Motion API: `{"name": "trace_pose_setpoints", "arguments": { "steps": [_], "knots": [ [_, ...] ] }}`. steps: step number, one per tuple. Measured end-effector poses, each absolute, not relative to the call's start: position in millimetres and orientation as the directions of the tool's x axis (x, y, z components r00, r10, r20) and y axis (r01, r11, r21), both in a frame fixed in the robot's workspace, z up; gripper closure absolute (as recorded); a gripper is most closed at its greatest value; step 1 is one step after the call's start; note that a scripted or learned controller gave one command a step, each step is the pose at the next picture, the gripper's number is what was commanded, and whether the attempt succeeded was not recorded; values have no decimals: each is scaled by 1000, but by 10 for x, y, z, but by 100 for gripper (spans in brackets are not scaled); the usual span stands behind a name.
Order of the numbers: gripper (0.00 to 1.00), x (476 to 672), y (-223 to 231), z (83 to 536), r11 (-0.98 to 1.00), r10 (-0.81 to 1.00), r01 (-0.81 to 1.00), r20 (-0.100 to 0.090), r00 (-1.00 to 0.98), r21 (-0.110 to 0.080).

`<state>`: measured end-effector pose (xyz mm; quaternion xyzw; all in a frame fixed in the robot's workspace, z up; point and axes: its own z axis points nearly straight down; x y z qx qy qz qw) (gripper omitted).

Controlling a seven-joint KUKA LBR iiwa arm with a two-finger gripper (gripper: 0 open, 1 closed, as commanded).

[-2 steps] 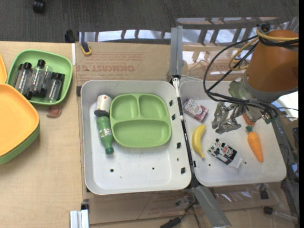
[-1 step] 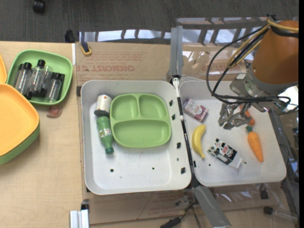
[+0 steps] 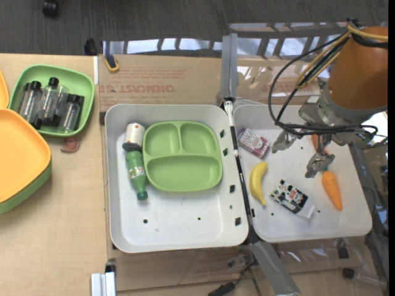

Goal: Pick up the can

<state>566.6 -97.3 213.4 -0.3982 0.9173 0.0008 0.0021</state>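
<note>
Can (image 3: 134,132): small white cylinder, left bin, beside green bottle (image 3: 136,172). Claw (image 3: 302,152) released, over right bin.

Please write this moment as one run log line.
gripper: open, over right bin | can: left bin, beside bottle | grasp: none

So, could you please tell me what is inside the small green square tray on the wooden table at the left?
The small green square tray holds several clear bottles with black caps, lying side by side. Its floor beneath them is covered.
</note>
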Motion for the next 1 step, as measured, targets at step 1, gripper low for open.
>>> {"name": "trace_pose_setpoints", "arguments": {
  "steps": [1],
  "knots": [
    [0,5268,-1757,1998,592,-806,-806,-3,-592,0]
  ]
}}
